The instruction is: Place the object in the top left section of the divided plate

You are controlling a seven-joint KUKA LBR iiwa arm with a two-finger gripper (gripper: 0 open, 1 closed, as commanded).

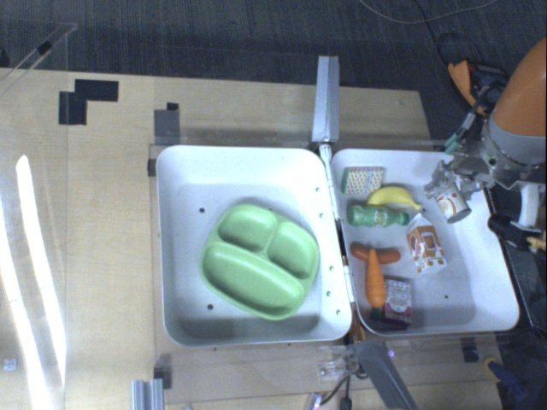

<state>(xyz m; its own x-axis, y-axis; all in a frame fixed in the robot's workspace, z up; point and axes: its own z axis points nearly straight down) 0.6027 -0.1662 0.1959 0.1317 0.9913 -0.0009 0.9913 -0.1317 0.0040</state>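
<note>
Pale green divided plate [261, 260] in a white bin [175, 314]. Yellow banana [393, 197], green bottle [378, 216], orange carrot [374, 280], red sausage [376, 252], speckled green-white packet [363, 179]. Light wooden table [94, 229], black marks [85, 99] upper left.

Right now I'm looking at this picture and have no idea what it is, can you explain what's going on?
One camera looks down at a slant on a wooden bench with two shallow white bins. The left bin holds a green divided plate. The right bin holds toy groceries: a banana, a green bottle, a carrot, a sausage and small packets. At the right edge is a robot arm, grey with an orange band. Its gripper is at a small cup-like object over the right bin; a firm hold is unclear.
</note>
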